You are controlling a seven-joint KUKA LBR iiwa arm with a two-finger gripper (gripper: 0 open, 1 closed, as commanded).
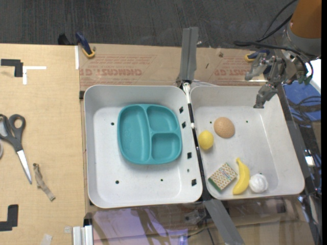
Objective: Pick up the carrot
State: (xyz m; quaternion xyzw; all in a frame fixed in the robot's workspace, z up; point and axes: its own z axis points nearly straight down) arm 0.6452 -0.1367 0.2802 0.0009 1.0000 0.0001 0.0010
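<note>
wooden bench top (41, 137) first, with two shallow white plastic bins side by side on it: left bin (97, 152), right bin (286, 152). the grey arm with the orange band (306, 9) comes in at the upper right. a teal three-compartment plastic tray (149, 134) lies in the middle of the left bin. the gripper (266, 93) hangs over the far right corner of the right bin, apart from everything in it; from this slant i cannot tell whether it is wide or narrow, and i see nothing held in it. right bin contents: a yellow curved banana (242, 176) near the front wall, a small printed cardboard box (223, 176) just beside it on the left, a tan-orange rounded lump (224, 127) toward the middle, a small yellow lemon-like ball (205, 140) near it by the left wall, and a white crumpled ball (258, 182) touching the banana's right side. i cannot tell where the carrot is: no long orange shape reads clearly, and the tan lump is only the closest in colour. my judgement: the step in hand is target finding, so confirm the target before committing, then descend straight from above, clear of the bin wall and the neighbours.
</note>
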